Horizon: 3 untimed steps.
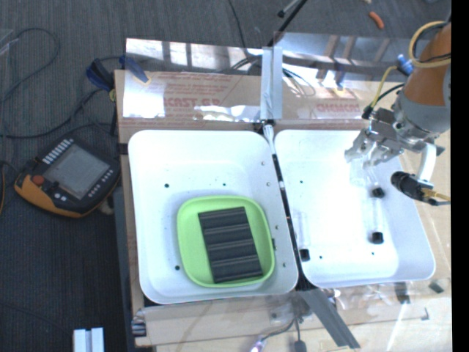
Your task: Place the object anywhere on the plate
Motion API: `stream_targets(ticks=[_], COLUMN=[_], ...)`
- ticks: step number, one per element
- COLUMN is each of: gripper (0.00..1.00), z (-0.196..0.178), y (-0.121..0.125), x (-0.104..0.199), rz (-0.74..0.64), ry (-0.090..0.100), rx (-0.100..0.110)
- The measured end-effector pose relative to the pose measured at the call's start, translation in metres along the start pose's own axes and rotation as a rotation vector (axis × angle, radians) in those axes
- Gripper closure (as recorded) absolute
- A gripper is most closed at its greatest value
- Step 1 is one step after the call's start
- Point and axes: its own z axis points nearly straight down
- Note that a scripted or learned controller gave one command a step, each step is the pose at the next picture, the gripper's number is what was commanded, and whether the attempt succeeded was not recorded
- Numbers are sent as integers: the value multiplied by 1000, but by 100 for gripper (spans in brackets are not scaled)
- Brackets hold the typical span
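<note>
Looks done as far as placing goes: dark grey ribbed rectangular block (pixel 231 245) lying flat on the lime-green rounded-square plastic plate (pixel 189 229), well apart from the pincer (pixel 375 156) and across the shared rim from it; sitting squarely within the plate's raised edge, nothing overhanging; judged complete, then, with at most a retreat of the arm left to do.

Grey metal pincer hanging over the shallow white right-hand bin (pixel 322 196), near that bin's far corner, under the grey wrist with its orange band (pixel 432 57); whether apart or together, cannot tell at this slant and size; nothing seen carried there.

Containers: shallow white left-hand bin (pixel 157 174), the one away from the pincer, holding the plate toward its near edge, and on the plate the block; beneath the pincer, in the right-hand bin, only a couple of small dark specks (pixel 376 236) on the floor, too small to name; between the two bins, a narrow dark seam, touching both rims.
</note>
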Motion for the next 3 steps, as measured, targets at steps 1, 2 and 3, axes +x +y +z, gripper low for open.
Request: stream_targets(ticks=[1,2,3], gripper=[0,0,0], z=[0,-107,-217], y=[0,4,24], x=[0,25,35], rz=[0,-30,-107], ry=[0,4,3], rx=[0,-3,-3])
